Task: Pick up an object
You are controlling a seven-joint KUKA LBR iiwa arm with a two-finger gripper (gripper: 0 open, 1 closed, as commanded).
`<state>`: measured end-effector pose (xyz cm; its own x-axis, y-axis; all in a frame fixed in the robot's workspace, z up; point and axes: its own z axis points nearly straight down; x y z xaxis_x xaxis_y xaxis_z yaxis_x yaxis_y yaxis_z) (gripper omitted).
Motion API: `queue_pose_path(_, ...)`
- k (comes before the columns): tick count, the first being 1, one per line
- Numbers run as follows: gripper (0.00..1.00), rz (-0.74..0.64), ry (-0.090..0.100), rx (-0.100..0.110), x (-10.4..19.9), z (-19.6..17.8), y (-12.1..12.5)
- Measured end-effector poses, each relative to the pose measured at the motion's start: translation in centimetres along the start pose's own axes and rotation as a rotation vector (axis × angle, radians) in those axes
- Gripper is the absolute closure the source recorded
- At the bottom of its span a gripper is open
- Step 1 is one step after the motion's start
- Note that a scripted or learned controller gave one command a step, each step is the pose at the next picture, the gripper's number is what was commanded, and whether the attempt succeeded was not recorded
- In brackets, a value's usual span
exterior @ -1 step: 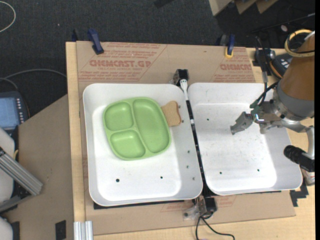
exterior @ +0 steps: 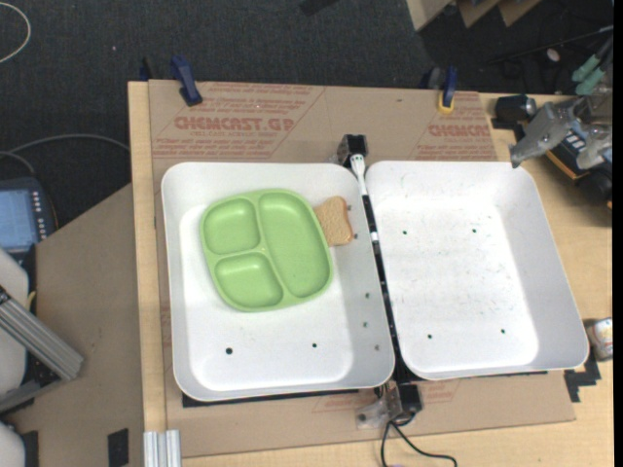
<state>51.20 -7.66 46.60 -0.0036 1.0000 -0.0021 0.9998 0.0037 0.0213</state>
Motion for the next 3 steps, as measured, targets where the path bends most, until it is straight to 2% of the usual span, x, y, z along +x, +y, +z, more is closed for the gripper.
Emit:
queue_pose_path(1,0.00,0.009,-0.002,0.008,-4.5,-7.6,-3.3)
queue_pose_path(2,1.00,0.003,-0.001,0.014,-4.2,-8.1,-3.0)
queue_pose_path(3,1.00,0.000,0.005,0.036,0.2,5.2,-3.5)
